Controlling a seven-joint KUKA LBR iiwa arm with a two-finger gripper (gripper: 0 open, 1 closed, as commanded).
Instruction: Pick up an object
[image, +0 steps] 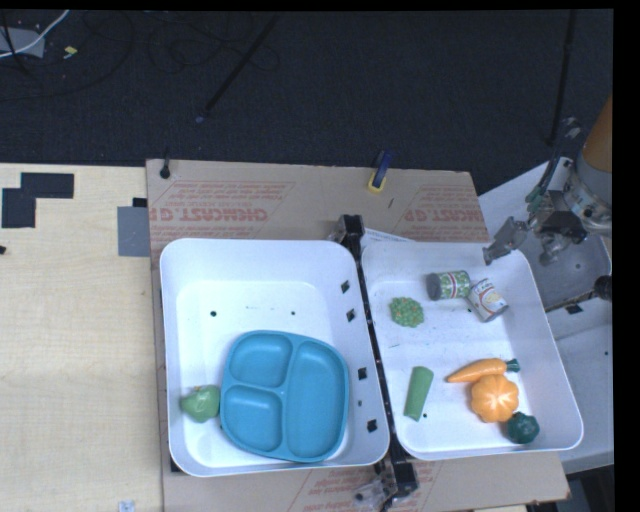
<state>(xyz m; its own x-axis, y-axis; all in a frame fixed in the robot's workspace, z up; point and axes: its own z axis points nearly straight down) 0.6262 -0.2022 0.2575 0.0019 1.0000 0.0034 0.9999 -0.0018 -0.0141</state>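
The hand hangs at the upper right, just past the 1 o'clock corner of the right bin, above the rim rather than over the contents. I cannot tell whether it is spread or pressed together; nothing can be seen pinched in it.

The pickable things lie mostly in the right bin. Nearest the hand are two small cans, a green-banded can and a white can, lying on their sides close together at about 12 o'clock of that bin. They look likely to roll, so a descent slightly off centre could nudge one away or catch both at once. A flat green disc sits at 10 o'clock; being so low, it may slip under the hand. The green stick at 7 o'clock lies well apart from the rest and looks the safest target. At 4 o'clock the carrot, orange and dark green ball crowd together near the wall, where a grab could hit the rim or shove neighbours.

Count: two bins, two cans, one disc, one stick, one carrot, one orange, one dark ball. The left bin holds one blue tray and one green lump touching it at 8 o'clock
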